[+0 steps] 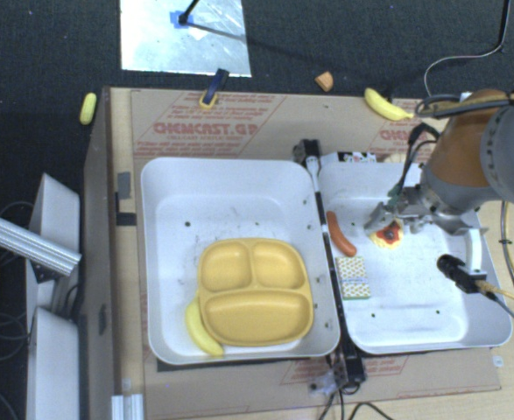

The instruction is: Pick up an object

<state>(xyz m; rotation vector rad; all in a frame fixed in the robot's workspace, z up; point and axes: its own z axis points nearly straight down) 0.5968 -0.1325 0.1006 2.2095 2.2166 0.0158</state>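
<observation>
A single fixed camera looks down at a slant on the desk (239,121), taking in both white bins side by side: the left bin (165,191) and the right bin (432,322). The view stands well back, so dark floor (46,42) shows beyond the desk's far edge. The grey-and-orange arm (475,151) enters from the frame's right.

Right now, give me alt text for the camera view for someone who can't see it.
The claw sits low in the right bin over a small orange-and-yellow item, near a sausage and a patterned block. The left bin holds a yellow divided plate and a banana.
</observation>
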